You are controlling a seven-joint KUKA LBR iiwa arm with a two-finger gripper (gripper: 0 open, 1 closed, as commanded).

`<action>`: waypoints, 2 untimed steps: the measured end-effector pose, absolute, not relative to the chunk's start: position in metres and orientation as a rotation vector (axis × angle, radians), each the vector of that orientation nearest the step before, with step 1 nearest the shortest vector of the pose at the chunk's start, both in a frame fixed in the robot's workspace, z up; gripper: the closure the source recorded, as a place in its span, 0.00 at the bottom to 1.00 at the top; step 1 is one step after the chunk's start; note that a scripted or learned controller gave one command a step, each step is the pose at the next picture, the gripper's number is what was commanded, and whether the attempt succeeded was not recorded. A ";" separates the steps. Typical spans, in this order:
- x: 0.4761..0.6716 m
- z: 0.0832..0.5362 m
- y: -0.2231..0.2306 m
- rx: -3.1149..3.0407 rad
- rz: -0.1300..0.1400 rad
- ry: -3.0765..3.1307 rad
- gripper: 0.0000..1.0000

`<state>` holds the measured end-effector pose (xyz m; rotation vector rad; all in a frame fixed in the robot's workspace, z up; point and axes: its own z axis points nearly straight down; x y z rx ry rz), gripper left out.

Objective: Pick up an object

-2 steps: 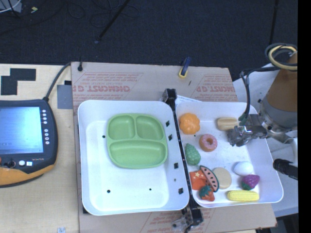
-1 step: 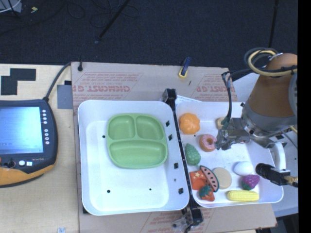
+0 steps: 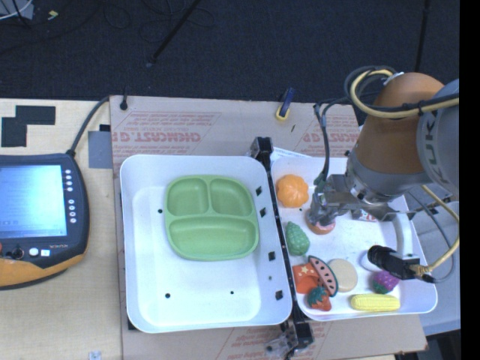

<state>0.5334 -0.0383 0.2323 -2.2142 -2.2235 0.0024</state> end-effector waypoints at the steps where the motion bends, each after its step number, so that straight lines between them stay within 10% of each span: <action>1: 0.529 0.228 0.022 -2.213 0.003 -2.224 1.00; 2: 0.531 0.217 0.075 -2.212 0.004 -2.223 1.00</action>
